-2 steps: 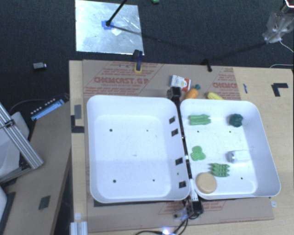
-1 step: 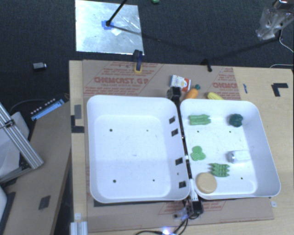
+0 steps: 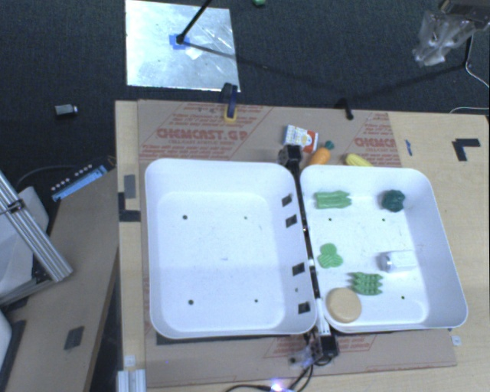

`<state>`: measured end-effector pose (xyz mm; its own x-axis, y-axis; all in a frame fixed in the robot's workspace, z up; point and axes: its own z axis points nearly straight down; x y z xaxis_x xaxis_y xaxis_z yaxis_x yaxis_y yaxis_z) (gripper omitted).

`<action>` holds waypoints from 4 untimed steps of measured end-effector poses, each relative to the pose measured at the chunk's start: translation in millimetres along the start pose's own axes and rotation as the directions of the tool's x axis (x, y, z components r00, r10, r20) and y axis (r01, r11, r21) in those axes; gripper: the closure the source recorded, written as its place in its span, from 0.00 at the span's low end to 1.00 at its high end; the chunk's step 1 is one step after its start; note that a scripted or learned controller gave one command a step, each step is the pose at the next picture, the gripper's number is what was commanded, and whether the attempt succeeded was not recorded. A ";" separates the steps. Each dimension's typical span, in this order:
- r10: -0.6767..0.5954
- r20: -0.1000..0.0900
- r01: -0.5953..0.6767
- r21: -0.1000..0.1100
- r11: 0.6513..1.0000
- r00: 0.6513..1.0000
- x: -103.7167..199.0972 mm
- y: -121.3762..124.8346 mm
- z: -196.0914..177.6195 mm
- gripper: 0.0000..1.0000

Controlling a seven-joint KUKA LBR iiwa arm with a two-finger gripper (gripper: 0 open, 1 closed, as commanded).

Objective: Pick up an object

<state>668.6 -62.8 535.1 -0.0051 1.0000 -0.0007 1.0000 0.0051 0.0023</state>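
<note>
My hand hangs blurred at the top right, well apart from the bins; I cannot tell its state. The right bin holds 6 objects, among them a tan disc.

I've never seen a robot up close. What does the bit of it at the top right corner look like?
The gripper is a pale, whitish-grey piece with a slightly glassy sheen, blurred in this view. It hangs from a darker grey mount at the picture's top edge. What looks like a thin pale cable curves away to its right. No markings can be made out.
</note>
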 end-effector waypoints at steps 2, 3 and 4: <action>0.001 0.000 -0.001 0.000 1.000 1.000 43.0 0.1 -0.2 1.00; 0.000 0.000 0.000 0.000 1.000 1.000 62.3 0.2 -0.2 1.00; 0.000 0.000 0.000 -0.001 1.000 1.000 82.0 0.2 -0.4 1.00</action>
<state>668.4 19.2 535.4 -0.0048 1.0000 -0.0006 1.0000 0.0048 0.0029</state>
